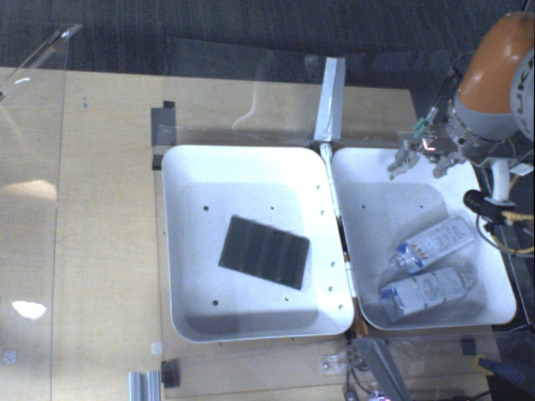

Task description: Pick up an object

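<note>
Right bin (368,192), gripper (422,163) above its back edge (fingers spread).

Dark ribbed pad (264,251), white bins (180,224)

Bench w/ two white bins
Wood bench (84,249) carries left bin (180,174) & right bin (368,182), side by side, rims touching; metal bar (330,98) stands upright behind the join; clear plastic sheet (33,140) over bench's left part
</note>
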Robot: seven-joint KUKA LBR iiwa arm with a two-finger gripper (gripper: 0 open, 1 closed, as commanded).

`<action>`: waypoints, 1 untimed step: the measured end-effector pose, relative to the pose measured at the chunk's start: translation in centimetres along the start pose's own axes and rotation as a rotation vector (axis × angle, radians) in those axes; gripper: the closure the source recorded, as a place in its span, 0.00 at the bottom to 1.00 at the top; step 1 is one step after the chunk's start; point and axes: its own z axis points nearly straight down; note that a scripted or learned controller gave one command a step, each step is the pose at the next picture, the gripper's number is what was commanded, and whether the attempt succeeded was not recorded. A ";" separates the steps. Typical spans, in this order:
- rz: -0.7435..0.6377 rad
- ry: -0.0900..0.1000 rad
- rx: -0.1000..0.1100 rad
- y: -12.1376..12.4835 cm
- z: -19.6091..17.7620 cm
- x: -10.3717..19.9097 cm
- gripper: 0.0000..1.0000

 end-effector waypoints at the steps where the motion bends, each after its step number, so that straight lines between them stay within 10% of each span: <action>1: -0.203 -0.003 -0.007 -6.9 11.0 -3.8 0.00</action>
